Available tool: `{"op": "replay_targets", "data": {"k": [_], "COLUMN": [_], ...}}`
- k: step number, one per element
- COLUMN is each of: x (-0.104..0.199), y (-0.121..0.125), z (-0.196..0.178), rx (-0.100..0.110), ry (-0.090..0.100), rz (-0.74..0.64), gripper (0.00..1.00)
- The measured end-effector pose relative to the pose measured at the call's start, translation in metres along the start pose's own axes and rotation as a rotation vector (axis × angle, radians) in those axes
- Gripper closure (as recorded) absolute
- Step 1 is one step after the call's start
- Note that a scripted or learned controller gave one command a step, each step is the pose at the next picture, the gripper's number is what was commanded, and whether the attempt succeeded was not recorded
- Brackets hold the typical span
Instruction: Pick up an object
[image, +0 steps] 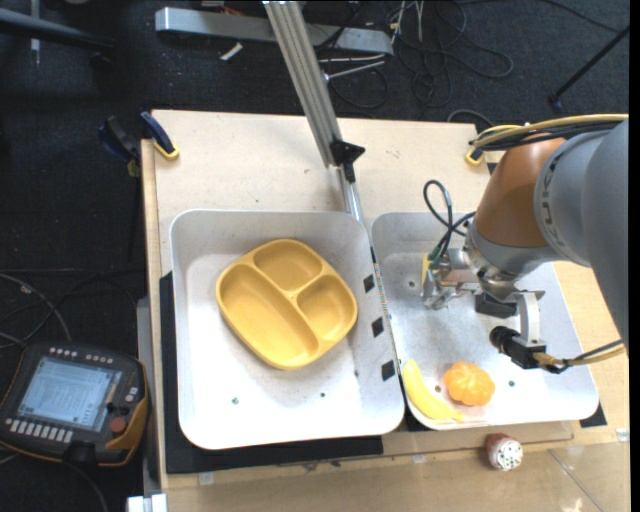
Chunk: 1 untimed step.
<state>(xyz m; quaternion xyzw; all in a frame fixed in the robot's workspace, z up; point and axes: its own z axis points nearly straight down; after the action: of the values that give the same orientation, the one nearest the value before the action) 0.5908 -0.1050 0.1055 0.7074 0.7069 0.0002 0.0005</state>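
Note:
In the right bin (560, 400) an orange fruit (469, 384) lies near the front edge, with a yellow banana-shaped piece (424, 393) touching its left side. My gripper (438, 287) hangs low over the back-left part of this bin, well behind both objects and apart from them. Nothing shows held in it. A yellow divided plate (287, 301) rests in the middle of the left bin (200, 400).
The grey arm with its orange band (520, 200) covers the right bin's back right. A black cable (436, 200) loops above the wrist. A slanted metal pole (312, 90) runs down to the gap between the bins. A small speckled ball (505, 453) sits on the bench in front.

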Motion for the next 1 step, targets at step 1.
{"op": "replay_targets", "data": {"k": [1], "x": [-0.0097], "y": [-0.0026], "z": [-0.0544], "rx": [-0.004], "ry": [-0.001], "rz": [0.001], "gripper": [1.0]}}
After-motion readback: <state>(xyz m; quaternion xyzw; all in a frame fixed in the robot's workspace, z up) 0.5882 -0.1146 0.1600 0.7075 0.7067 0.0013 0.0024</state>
